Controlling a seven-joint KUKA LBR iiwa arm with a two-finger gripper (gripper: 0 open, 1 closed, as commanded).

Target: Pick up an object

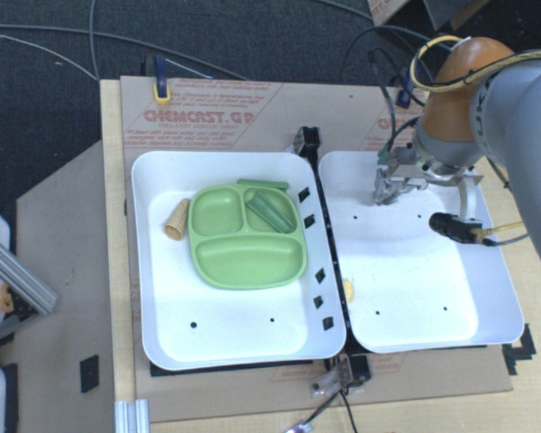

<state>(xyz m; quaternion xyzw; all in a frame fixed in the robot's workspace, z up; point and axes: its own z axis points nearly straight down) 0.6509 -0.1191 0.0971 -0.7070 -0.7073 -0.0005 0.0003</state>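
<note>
1. Left bin (162,314): holds all the pickable stuff. A small tan cone (176,218) lies on its side, touching or just beside the left edge of a green divided plate (248,246). Can't tell which, no clear gap.
2. Plate sits flat, roughly mid-bin, toward the back. A darker green piece (272,209) lies tilted in its upper-right compartment; another thin green strip (263,185) lies along the plate's back rim. The other two compartments look bare.
3. Divider between bins: tiny yellowish bit (347,290) right at the wall, too small to ID.
4. Right bin (433,323): gripper (389,188) hangs near the back-left corner, over bare white floor, w/ nothing between the fingers. Fingers point down, but gap is too blurred/small, so can't tell if wide or narrow.
5. Arm (514,106) comes in from the right, orange band above the wrist, bent over the bin's back edge.
6. Judgement: nothing to grab under the gripper; targets are well apart from it, in the other bin. Cone prob easiest since it's small and graspable across its width. Plate is too wide and flat unless pinched at the rim.
</note>
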